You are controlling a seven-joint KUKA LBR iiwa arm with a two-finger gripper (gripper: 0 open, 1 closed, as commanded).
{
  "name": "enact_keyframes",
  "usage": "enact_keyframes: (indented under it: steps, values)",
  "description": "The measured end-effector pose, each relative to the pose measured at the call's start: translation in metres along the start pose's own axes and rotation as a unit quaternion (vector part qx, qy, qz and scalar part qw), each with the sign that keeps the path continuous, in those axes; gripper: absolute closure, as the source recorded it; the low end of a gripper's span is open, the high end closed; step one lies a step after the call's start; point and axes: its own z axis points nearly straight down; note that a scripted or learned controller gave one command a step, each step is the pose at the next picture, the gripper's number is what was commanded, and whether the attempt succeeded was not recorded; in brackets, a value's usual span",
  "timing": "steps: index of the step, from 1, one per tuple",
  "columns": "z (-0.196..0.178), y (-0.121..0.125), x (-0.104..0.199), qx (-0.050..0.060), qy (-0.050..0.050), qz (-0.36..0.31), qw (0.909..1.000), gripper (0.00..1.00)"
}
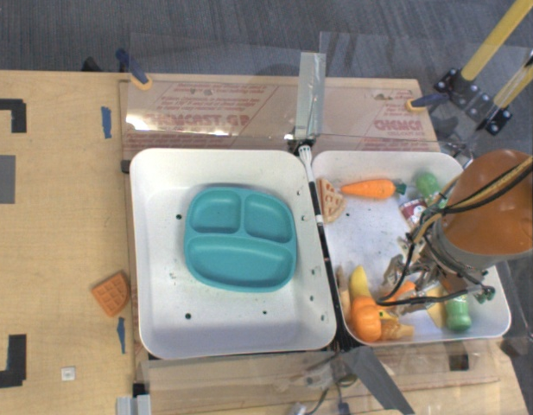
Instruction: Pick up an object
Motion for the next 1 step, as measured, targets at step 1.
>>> enact_keyframes:
  steps: [1]
  values:
    - [-0.1310, 0.0230, -0.0854, 0.003, -0.006, 0.014, 0.9999, 1.00]
